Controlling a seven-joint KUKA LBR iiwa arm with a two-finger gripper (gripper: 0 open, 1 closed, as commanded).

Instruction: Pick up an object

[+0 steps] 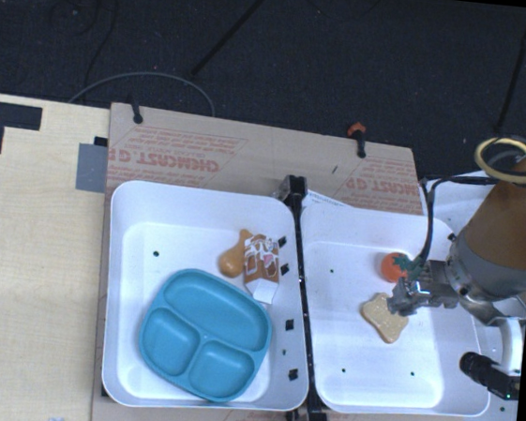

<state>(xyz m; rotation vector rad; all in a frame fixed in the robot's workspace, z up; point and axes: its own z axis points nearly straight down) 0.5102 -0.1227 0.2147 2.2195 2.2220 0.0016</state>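
Note:
A flat tan, bone-shaped object (384, 319) lies in the right bin (356, 390). Just beyond it sits a small orange-red ball-like object (394, 265) with a green bit on its right side. My gripper (407, 297) reaches in from the right and hangs low between these two, at the upper right edge of the tan object. Whether it touches either one is not visible. The grey arm with its orange band (511, 224) covers the bin's right side.
The left bin (132, 237) holds a blue three-compartment plate (204, 334) and a brown-and-white gingerbread-like toy (253, 258) near the divider. A black divider rail (296, 294) runs between the bins. A black cable (428, 224) loops over the right bin's far corner.

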